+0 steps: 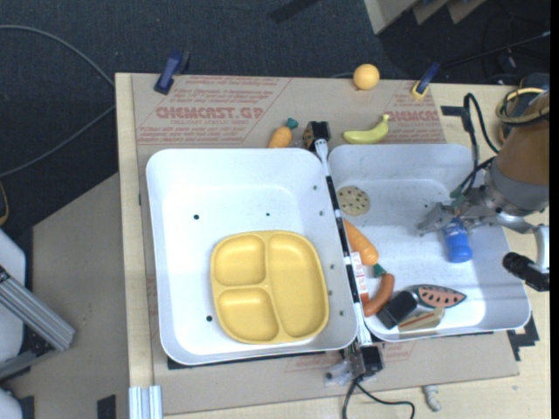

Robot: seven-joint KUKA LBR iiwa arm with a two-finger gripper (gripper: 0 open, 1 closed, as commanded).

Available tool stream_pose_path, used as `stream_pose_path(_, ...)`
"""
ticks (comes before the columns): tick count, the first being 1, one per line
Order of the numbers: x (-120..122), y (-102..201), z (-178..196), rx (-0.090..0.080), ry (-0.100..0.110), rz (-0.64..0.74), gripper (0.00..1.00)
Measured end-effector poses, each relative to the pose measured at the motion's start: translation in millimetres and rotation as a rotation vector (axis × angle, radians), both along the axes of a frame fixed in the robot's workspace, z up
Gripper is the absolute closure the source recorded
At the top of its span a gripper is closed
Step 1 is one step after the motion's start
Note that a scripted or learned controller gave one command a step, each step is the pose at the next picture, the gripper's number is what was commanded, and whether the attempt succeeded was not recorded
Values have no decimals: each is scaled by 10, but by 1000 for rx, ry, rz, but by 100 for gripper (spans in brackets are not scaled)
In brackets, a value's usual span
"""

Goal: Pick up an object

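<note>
My gripper (450,218) hangs low over the right bin (410,168), near its right side, with the grey arm and its orange band (528,151) behind it. A small blue object (458,243) sits right under the gripper, touching or nearly touching it. Whether it is gripped cannot be told from this view. The same bin holds a round brown cookie (353,201), an orange carrot (362,243), a red sausage (379,293), a black block (401,307) and a watermelon slice (439,297).
The left bin (192,190) holds a yellow divided plate (269,285). Behind the bins on the board lie a banana (367,131), an orange ball (367,77), a small orange toy (281,136) and two blue clamps (170,72).
</note>
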State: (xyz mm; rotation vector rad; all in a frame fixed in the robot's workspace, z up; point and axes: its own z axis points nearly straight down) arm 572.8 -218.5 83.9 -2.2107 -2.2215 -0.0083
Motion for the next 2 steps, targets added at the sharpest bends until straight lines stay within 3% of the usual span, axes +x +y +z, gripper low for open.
stream_pose_path(1,-2,-31,106,-8,-4,-2,100)
stream_pose_path(2,488,626,7,-9,-4,-4,100)
